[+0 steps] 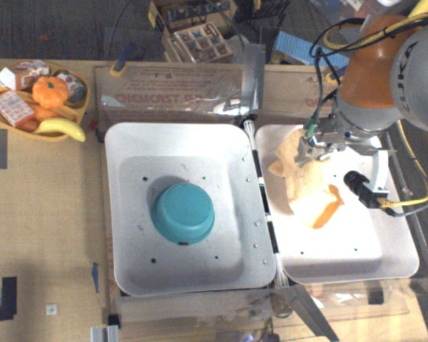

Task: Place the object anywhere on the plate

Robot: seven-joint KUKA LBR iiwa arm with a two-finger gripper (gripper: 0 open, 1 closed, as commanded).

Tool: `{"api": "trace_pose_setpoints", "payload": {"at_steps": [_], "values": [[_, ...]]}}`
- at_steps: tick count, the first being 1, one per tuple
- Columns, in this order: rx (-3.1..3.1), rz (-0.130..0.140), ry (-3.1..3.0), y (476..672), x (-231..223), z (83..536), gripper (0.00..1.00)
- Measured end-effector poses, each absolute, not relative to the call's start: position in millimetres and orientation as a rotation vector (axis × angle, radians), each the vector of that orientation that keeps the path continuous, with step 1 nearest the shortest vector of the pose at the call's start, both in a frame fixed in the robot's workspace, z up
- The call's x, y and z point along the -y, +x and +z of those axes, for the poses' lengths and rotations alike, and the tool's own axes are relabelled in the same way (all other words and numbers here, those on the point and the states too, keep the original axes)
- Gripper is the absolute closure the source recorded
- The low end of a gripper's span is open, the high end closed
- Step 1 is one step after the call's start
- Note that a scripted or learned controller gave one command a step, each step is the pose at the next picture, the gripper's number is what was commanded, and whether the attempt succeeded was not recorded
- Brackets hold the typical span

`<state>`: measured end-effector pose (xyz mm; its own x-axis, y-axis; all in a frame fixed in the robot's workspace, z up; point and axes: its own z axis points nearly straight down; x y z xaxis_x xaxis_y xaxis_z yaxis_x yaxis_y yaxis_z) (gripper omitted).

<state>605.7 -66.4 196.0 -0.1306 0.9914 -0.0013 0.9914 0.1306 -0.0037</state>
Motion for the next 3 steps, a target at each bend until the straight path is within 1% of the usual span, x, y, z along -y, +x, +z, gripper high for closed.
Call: {"api": "trace_pose_setpoints", "payload": {"at_steps": [1,2,3], "values": [[2.363,0.002,-2.071,606.8,67,222,1.00],[2.725,0.002,-1.559,609.9,26,224,1.00],[2.981,0.000,-0.991,621.2,-21,213,1.00]]}}
